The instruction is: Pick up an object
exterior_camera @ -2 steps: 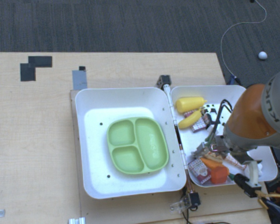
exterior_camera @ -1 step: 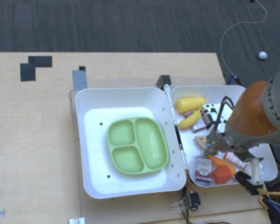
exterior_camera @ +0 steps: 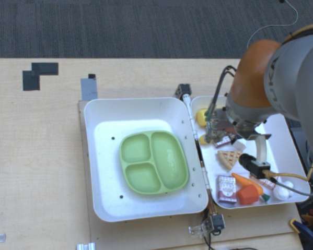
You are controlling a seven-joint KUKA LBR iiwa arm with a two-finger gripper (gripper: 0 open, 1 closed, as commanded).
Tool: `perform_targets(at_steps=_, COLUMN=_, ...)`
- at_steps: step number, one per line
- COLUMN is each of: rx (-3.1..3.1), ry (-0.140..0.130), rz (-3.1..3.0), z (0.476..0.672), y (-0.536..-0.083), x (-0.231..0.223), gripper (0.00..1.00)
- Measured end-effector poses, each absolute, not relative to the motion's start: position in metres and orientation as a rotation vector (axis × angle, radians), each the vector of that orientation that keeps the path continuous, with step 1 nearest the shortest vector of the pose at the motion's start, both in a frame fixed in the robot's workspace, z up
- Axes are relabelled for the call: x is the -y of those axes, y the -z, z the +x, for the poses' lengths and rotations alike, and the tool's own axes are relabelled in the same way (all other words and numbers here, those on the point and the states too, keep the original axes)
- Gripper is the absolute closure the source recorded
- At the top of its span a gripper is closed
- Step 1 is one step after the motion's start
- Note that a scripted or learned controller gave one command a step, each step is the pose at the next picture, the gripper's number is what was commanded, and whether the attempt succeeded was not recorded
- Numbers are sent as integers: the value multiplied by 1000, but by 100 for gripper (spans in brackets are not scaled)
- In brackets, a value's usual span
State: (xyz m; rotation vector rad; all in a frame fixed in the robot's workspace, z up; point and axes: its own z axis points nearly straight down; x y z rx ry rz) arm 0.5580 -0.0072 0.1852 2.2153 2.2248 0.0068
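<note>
Evidently, the pick was recorded at an early stage. The gripper [exterior_camera: 218, 135] was positioned low in the right bin [exterior_camera: 291, 141], near its left wall, with the orange-banded arm [exterior_camera: 258, 74] extended over the bin from the view's right. Whether the gripper was released or clenched could not be told (its tip was lost among wrist hardware and shadow), and no object was seen to be held by it.

A small dark and pale item [exterior_camera: 228, 140], too blurred to be named, was found just beside the gripper tip and was judged the likeliest target; contact could not be confirmed. A yellow fruit [exterior_camera: 201, 117] was seen just beyond the gripper, towards the top of the view, against the bin wall. A pizza slice [exterior_camera: 229, 158] was seen near the gripper on the opposite side, towards the bottom of the view. Farther the same way, well apart from the gripper, a carrot [exterior_camera: 247, 180], a red block [exterior_camera: 248, 195], a red and white packet [exterior_camera: 227, 188] and a white egg [exterior_camera: 282, 192] were seen. To the gripper's left, the left bin [exterior_camera: 96, 167] was seen to bear a green divided plate [exterior_camera: 153, 163].

Nothing was judged to be lifted: the grasp and the raising were both left to be done.
</note>
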Motion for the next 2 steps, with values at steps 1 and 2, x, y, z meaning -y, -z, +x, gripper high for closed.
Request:
perform_targets(at_steps=1, rx=-2225, ry=-4, rz=2216, z=558, y=-185, x=8, gripper=0)
perform_targets(at_steps=2, rx=-2223, ry=-1, rz=2218, z=576, y=-115, x=85, gripper=0)
